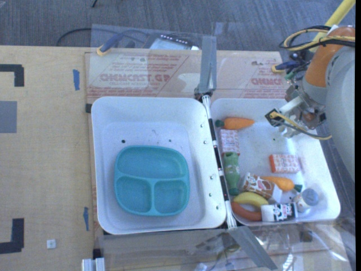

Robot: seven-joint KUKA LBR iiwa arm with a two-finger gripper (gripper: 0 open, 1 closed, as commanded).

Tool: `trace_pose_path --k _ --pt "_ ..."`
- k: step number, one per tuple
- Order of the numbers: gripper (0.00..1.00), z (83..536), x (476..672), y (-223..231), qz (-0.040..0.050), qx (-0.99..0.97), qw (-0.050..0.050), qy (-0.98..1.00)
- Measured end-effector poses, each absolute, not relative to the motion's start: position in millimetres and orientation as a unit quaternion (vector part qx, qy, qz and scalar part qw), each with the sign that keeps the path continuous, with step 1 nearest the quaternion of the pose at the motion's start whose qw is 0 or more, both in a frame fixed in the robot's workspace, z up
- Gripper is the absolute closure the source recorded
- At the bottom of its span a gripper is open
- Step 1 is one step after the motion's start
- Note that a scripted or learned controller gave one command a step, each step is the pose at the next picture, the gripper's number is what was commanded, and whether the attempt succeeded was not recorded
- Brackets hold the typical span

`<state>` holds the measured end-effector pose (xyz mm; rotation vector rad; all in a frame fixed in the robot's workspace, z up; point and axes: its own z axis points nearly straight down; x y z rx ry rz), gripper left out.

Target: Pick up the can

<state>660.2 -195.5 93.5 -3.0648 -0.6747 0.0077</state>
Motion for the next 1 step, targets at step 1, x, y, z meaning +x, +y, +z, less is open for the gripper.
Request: trace_pose_path --k 1 --pt "1.0 85.3 630.1 -213.1 -0.0012 -0.969 0.004 -0.247"
